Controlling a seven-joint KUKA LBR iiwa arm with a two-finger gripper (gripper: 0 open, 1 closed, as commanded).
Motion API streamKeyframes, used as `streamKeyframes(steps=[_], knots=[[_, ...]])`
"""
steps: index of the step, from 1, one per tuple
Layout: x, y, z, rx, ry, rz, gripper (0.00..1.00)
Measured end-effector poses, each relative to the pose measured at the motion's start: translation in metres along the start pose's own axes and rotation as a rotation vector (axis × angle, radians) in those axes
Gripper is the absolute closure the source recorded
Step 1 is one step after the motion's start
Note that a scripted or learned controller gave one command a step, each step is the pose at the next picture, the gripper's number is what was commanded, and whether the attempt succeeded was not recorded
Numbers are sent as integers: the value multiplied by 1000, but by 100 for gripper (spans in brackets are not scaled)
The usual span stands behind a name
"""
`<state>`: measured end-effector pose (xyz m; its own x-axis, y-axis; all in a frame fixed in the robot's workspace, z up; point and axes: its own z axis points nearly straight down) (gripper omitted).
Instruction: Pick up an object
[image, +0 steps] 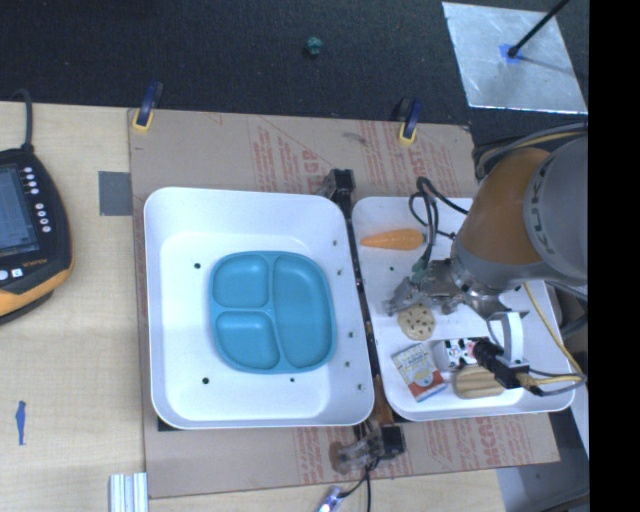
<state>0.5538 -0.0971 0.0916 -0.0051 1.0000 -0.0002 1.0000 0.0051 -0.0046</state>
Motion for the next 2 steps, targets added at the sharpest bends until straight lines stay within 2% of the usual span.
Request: streamKeyframes(steps=[1,2], knots=[[1,11,0,-2,-1,-1,0],[4,-3,0,1,0,0,0]])
